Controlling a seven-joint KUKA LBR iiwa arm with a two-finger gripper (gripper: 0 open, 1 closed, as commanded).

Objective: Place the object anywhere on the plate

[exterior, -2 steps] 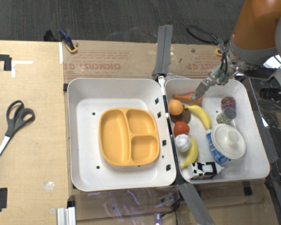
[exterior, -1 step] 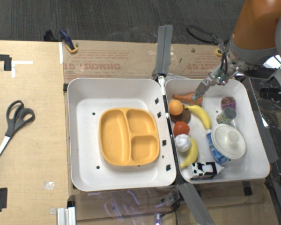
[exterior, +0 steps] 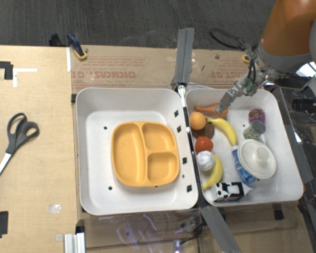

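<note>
The gripper [exterior: 225, 102] reaches into the right bin [exterior: 284, 191], its tip at a carrot [exterior: 205, 110] near the back wall; whether it grasps the carrot or is released cannot be told. Just beside lie an orange [exterior: 198, 120], a banana [exterior: 227, 130] and a tomato [exterior: 204, 144]. The yellow plate [exterior: 145, 154], split into three compartments, sits in the left bin [exterior: 92, 157]. Behind the bins, cardboard [exterior: 121, 67] bears red printing, reversed and not legible. Scissors [exterior: 15, 137] lie on the bench [exterior: 31, 204].
</note>
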